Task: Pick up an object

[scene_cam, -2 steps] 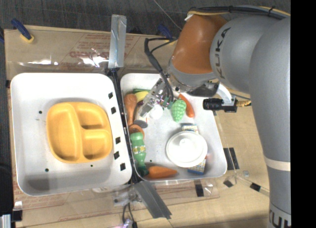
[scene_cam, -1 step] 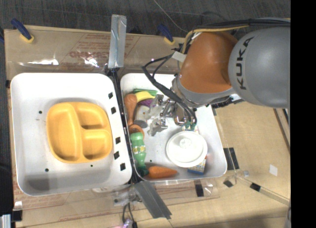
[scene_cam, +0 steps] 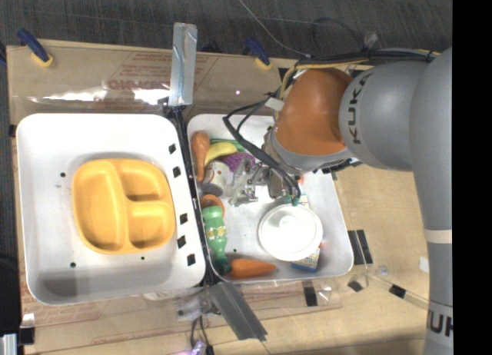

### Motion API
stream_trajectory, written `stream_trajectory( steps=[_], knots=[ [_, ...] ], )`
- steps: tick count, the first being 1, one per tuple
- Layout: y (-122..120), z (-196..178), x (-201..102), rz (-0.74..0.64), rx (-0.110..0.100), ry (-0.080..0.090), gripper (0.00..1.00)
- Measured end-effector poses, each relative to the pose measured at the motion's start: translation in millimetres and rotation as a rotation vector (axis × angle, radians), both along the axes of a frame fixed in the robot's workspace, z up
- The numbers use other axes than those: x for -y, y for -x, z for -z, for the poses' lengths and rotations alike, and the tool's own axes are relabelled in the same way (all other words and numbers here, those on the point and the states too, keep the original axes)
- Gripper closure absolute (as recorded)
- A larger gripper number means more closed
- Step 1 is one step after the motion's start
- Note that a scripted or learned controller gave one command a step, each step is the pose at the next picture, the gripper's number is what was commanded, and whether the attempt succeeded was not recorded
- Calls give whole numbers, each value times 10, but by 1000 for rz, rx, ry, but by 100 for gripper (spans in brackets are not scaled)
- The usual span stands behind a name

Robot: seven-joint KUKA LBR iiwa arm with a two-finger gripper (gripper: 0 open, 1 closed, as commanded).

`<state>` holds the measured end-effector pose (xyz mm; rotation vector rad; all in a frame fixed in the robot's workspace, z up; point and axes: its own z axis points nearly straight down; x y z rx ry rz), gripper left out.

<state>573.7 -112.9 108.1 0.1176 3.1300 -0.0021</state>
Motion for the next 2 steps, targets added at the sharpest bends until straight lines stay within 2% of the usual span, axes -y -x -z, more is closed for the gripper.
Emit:
stream_trajectory(
  steps=[1, 2],
  knots=[
    [179, -77, 431, -324, -6, 1, 100],
    [-120, 156, 575, -850, -6, 3, 100]
  ],
)
